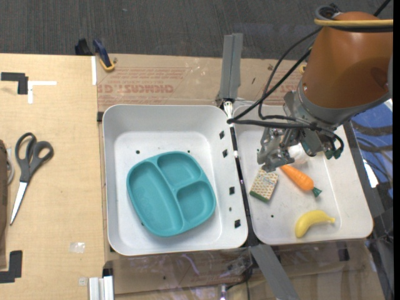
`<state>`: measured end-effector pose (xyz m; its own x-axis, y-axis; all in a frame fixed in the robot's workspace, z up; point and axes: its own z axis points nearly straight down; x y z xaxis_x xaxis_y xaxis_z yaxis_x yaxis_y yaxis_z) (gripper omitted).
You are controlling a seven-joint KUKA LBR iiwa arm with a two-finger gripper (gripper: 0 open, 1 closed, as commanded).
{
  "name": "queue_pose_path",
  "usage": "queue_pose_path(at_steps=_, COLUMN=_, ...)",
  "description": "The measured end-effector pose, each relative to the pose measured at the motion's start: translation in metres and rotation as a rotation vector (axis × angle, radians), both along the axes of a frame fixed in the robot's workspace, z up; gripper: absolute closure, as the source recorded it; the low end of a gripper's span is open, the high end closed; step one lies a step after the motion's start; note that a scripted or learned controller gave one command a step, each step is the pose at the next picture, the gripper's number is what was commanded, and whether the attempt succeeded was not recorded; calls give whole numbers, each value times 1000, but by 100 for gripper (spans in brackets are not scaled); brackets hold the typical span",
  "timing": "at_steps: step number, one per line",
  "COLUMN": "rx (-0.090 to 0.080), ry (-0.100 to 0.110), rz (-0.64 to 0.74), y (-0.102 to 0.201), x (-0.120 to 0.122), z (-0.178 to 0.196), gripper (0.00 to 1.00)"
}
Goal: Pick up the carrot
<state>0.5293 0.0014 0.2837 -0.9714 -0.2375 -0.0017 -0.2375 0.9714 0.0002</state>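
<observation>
Camera view. 2 shallow white bins sit side by side on the bench.

Left bin [115, 167]: holds 1 teal divided plate [171, 193] with 3 compartments.

Right bin [350, 211]: holds 3 items, taking the carrot [297, 178] as reference. The carrot lies near the bin's middle. A small speckled packet [265, 185] lies just to the carrot's left, apart from it. A yellow banana [312, 222] lies below the carrot, toward the bin's front edge, well clear of it.

Carrot orientation: long axis runs on a diagonal from upper left to lower right. The green stem end points lower right; the orange end points upper left, toward the gripper.

Arm: the orange band and grey wrist stand above the right bin's back half. The gripper [273, 158] hangs down just upper left of the carrot, close to its orange end. Whether the claw is released or clenched cannot be told; nothing is seen grasped in it.

Outside the bins, scissors [26, 165] lie on the bench far left of the carrot.
</observation>
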Motion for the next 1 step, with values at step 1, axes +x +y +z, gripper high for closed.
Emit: queue_pose_path(at_steps=1, rx=0, ry=0, rz=25, y=-14, x=-37, z=-63, gripper=100)
